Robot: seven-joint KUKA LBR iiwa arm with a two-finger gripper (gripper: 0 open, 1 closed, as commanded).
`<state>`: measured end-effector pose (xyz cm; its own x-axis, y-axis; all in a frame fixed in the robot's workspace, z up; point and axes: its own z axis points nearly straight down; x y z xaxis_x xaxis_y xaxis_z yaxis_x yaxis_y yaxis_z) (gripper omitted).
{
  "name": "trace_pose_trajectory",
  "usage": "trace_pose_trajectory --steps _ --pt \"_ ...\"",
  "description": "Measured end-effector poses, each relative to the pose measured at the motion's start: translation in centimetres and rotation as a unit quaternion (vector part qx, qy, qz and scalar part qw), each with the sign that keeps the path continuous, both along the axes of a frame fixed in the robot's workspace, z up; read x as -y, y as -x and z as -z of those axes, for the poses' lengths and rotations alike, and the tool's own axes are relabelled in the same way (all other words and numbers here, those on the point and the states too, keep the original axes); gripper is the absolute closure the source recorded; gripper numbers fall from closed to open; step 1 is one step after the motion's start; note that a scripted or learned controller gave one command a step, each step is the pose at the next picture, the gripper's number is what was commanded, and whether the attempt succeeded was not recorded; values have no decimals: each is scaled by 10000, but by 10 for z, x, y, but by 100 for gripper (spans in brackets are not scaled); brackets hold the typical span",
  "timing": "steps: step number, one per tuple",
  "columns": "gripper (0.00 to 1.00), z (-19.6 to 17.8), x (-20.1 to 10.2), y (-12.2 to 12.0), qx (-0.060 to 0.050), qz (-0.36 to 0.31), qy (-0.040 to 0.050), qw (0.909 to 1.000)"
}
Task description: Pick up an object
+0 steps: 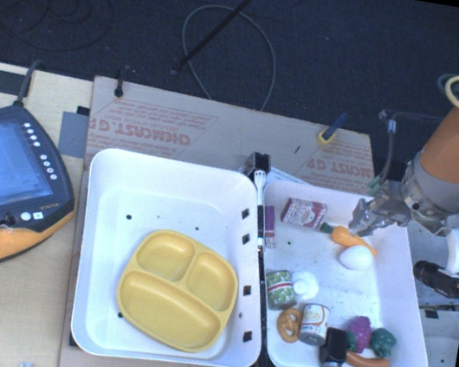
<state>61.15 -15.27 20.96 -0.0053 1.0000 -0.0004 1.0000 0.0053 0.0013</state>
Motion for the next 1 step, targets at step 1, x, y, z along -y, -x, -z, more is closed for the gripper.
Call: trace_pose_trajectory --steps 1 --pt "100 -10 2 3 -23 19 -6 10000"
